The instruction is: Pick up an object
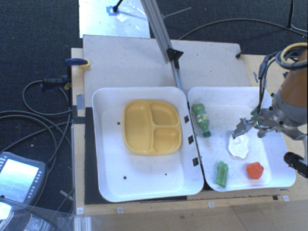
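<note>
The gripper [239,130] hangs just above the white lump [238,147], likely lined up to take it. Whether the claw is released or clenched, I cannot tell. The lump lies in the right bin [226,99], beside the red piece [254,170].

Right bin [211,97] crowded — green bottle [201,120], white lump [238,147], green block [222,173], red piece [255,170]; open floor between them.

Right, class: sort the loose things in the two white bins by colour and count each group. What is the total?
Yellow: 1, the divided plate
Green: 2, the bottle and the small green block
White: 1, the crumpled white piece
Red: 1, the red object
Total: 5
</note>
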Motion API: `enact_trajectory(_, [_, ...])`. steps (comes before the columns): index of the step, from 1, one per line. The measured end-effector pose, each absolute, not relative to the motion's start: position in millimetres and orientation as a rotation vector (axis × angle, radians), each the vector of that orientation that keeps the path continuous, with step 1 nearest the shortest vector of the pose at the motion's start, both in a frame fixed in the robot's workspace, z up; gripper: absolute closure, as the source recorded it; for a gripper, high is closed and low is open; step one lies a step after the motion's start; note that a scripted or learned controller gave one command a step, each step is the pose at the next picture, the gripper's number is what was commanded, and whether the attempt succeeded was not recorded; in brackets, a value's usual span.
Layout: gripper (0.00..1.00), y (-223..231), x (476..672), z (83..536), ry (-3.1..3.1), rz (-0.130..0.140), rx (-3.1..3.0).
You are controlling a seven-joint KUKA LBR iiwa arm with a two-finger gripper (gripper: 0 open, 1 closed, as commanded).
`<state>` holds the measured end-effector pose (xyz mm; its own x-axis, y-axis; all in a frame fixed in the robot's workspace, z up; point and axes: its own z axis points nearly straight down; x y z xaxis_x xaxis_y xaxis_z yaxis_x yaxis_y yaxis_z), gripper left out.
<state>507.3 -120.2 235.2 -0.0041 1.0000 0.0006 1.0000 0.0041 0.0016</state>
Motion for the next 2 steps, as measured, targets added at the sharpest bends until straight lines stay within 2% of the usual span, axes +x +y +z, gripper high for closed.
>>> enact_trajectory(1, [0.0, -120, 507.4, 235, 2.222, 0.003, 2.219])
enact_trajectory(2, [0.0, -111, 512.7, 183, 2.224, -0.003, 2.224])
